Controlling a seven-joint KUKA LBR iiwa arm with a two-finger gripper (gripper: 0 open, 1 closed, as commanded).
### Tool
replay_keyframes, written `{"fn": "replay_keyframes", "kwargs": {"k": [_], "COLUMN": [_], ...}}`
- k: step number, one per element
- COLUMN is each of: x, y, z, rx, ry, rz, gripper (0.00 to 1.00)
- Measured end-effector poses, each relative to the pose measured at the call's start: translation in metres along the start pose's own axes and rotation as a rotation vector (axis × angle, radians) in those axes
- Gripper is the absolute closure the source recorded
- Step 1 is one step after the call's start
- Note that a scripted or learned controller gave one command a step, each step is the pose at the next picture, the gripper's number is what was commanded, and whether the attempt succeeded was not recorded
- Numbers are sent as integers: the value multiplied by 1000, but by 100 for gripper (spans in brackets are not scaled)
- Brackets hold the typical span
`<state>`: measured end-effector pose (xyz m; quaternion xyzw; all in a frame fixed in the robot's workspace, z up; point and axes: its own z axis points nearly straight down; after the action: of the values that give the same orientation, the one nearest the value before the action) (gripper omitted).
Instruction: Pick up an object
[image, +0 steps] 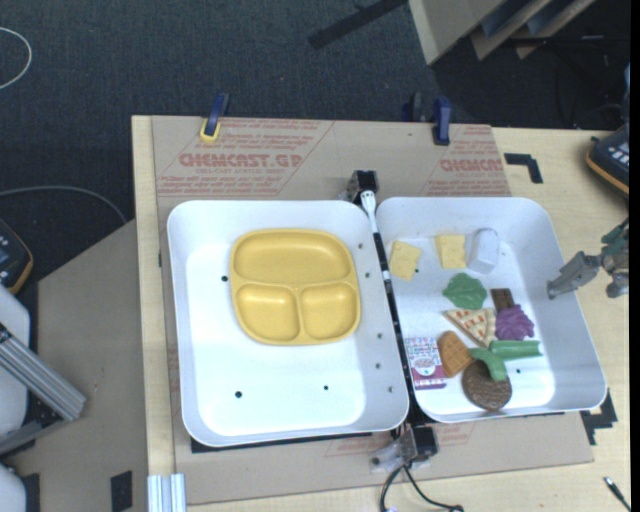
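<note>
You have two white bins side by side. The left bin (200, 330), well away from the gripper (585, 272), holds one yellow tray (295, 284) with three compartments. The right bin (560, 330) sits just beside the gripper and holds the pickable things: two pale yellow cheese squares (405, 259) (452, 251), one white cup (484, 250), one green leaf (465, 292), one purple grape bunch (514, 323), one pizza slice (471, 323), one waffle-like piece (454, 352), one brown cookie (487, 388), one green stalk (508, 352) lying across the cookie, and one small carton (426, 361), farthest from the gripper.

The gripper hangs at the bin's right rim, nearest the cup and grapes, touching none of the items. It is cut off by the frame edge and blurred, so you cannot tell how its jaws stand. A small dark piece (502, 298) between leaf and grapes is hard to make out.
</note>
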<state>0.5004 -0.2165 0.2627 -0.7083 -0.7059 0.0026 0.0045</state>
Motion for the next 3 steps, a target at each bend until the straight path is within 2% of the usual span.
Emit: {"fn": "replay_keyframes", "kwargs": {"k": [1,3], "x": [0,-1], "y": [2,-10], "z": [-5,110], "rx": [-11,-3], "ry": [-3,1], "rz": [-3,-2], "gripper": [0,0]}}
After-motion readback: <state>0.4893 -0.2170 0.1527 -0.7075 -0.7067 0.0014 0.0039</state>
